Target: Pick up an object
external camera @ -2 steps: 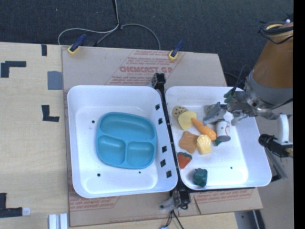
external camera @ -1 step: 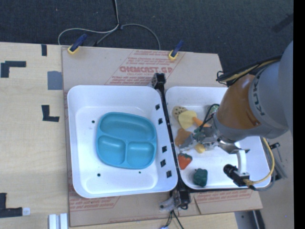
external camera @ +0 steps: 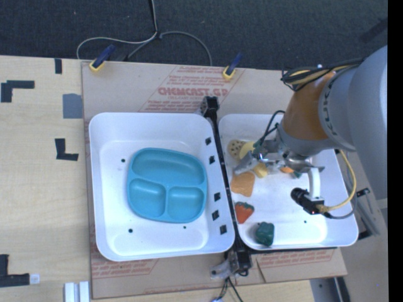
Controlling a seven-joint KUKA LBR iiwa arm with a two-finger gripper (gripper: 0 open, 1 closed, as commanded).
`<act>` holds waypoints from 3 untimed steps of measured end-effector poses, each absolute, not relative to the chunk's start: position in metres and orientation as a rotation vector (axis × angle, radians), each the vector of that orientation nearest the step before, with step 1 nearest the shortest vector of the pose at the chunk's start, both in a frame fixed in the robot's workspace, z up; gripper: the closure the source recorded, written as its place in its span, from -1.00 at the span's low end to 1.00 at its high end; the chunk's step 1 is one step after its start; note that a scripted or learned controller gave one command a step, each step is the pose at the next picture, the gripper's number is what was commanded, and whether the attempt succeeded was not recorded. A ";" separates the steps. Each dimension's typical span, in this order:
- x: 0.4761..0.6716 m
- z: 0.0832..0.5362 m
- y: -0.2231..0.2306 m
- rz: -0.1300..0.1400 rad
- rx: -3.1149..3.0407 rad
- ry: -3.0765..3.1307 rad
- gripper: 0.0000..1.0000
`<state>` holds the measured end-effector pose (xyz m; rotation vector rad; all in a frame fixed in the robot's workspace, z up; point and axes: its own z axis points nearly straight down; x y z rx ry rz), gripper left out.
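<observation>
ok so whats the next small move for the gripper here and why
Probably a short drop straight down onto the orange block. The gripper sits low in the right bin, just above and beside that block, with the yellow piece close by. Nothing visibly sits between its fingers, so no grasp looks made yet. The strawberry and green object lie farther off.

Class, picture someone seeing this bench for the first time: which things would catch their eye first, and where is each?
The big blue divided plate in the left bin stands out most against the white. Next comes the grey arm's orange band, reaching down over the right bin. Below it lie small toys: an orange piece, a red one and a green one near the front.
</observation>
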<state>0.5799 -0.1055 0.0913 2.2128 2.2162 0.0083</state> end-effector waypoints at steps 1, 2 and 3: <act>0.630 0.091 -0.101 0.008 2.210 2.215 -1.00; 0.669 0.091 -0.106 -0.020 2.224 2.220 -1.00; 0.668 0.091 -0.103 -0.021 2.224 2.214 -1.00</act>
